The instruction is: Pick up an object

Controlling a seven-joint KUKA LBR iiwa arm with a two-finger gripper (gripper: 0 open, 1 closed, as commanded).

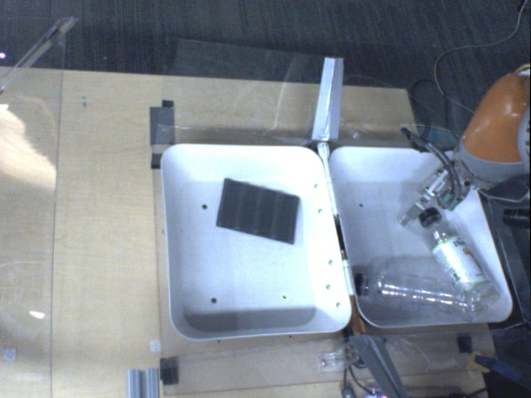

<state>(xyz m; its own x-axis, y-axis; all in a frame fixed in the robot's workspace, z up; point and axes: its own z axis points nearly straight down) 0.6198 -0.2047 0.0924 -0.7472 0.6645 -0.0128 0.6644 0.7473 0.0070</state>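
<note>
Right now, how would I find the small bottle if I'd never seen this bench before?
Start at the right-hand white bin, the one the grey and orange arm reaches into. Near its right wall lies a small bottle with a white label, tilted. Just below it lies a bigger clear plastic bottle, see-through and with no label.

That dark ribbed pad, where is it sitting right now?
The dark ribbed pad lies flat in the left bin, toward its far side, well away from the clear bottles in the right bin.

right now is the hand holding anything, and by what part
Cannot be told: the hand sits over the right white bin, above a small clear bottle with a black cap, with nothing visibly gripped.
</note>
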